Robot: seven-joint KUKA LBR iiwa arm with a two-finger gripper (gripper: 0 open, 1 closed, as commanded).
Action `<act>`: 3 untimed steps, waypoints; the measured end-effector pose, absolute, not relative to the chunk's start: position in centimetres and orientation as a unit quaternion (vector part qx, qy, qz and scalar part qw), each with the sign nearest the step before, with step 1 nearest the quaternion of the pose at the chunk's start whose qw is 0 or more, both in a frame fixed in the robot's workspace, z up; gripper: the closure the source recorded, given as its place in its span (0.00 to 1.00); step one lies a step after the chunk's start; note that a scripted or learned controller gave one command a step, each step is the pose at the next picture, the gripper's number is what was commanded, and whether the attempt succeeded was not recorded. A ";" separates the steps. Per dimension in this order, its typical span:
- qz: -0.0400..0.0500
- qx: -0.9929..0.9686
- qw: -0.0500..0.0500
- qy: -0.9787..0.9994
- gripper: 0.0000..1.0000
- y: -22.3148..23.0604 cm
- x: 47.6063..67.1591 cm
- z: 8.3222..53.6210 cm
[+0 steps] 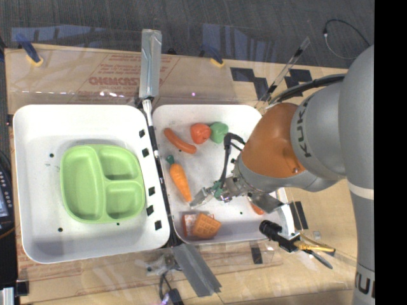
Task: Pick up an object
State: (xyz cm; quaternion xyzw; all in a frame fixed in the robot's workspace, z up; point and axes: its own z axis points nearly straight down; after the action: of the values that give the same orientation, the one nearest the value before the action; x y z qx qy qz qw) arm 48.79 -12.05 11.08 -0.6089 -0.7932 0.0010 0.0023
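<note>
My gripper (206,196) hangs low over the middle of the right bin (210,114), just right of an orange carrot (180,180) with a green top. The carrot lies on the bin floor, apart from the gripper. An orange waffle-like piece (202,225) sits at the bin's near edge, below the gripper. At the far side lie a long red-orange piece (180,141), a red round piece (200,133) and a green round piece (219,131). A small red piece (256,208) peeks out from under the wrist.
The left bin (32,132) holds a green divided plate (102,183). A grey divider (151,62) with black clips runs between the bins. The orange-banded wrist (273,148) covers the right bin's right side. Cables and clamps lie off the bin's near right corner.
</note>
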 end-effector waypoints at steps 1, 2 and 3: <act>0.001 -0.646 0.001 -0.763 0.00 -10.5 53.6 9.2; 0.000 -0.659 0.000 -0.752 0.00 -8.6 60.7 19.3; 0.002 -0.726 0.003 -0.687 0.00 -9.2 61.1 13.3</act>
State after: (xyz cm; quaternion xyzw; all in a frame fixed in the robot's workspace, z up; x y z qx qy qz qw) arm 61.08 -9.18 13.29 -0.7264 -0.6873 0.0018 0.0028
